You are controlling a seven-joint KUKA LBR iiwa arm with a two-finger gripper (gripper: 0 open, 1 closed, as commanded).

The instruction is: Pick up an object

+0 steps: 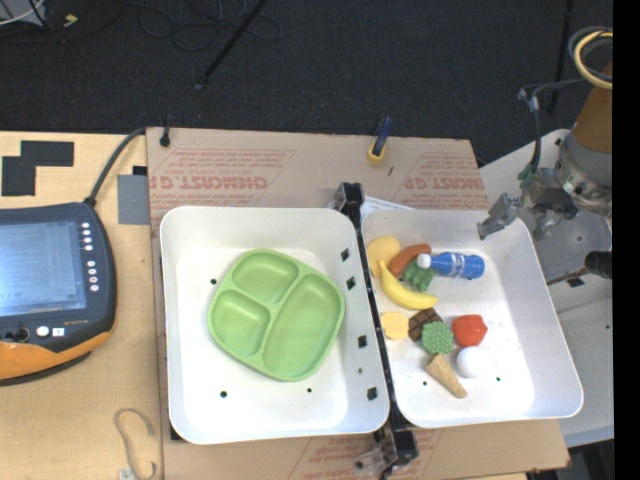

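Note:
The right bin (545, 368) holds a heap of toy food: a yellow banana (400, 289), a blue bottle (457, 265), an orange sausage (408, 258), a red pepper (469, 330), a green broccoli piece (437, 338), a brown block (424, 319), a yellow wedge (394, 325), a white egg (472, 362) and an ice cream cone (446, 376). My gripper (522, 220) hangs above the bin's far right corner, up and to the right of the blue bottle. It is open with nothing between its fingers.
The left bin (190, 368) holds a green divided plate (277, 313). A tablet-like pendant (50, 278) lies at the left of the bench. A black divider (365, 318) runs between the bins. A yellow and blue clamp (379, 140) sits at the cardboard's far edge.

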